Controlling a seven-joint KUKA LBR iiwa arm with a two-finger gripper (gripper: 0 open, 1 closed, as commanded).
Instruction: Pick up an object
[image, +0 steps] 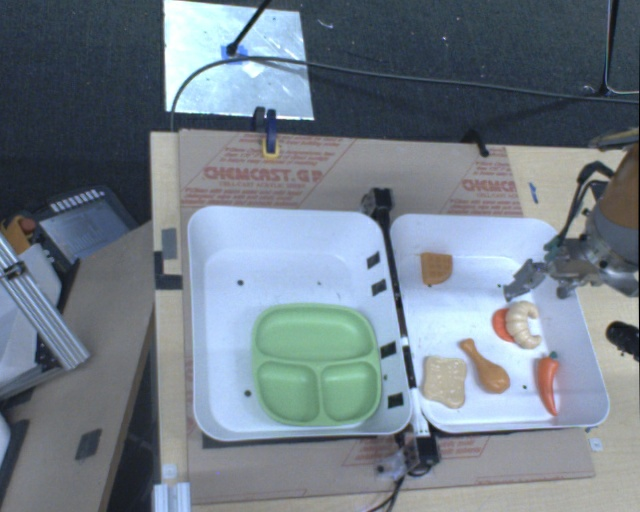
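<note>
White plastic makes up both shallow bins, and you see them side by side on a tan bench: the left bin (215, 250) fills the middle of the frame, the right bin (470, 240) sits toward the right. In the left bin, low in its floor, lies a pale green plastic tray with three compartments (317, 362).

Your candidates all lie in the right bin. A small tan bread-like piece (435, 268) sits in its upper middle, well apart from the rest. Near the bin's right side you find a cream-coloured toy shrimp (524, 324) touching a red-orange round piece (502, 323) on its left. Below them, a brown toy drumstick (484, 365) lies at a slant; a pale cracker-like slab (445, 381) rests just beside it to the left, and an orange toy carrot with a green tip (547, 382) lies near the bin's lower right wall.

You see the grey arm at the right edge of the frame, its gripper (530, 277) over the right bin's upper right part, just above the shrimp in the frame. Whether its jaws stand apart or together you cannot tell, and nothing shows between them
</note>
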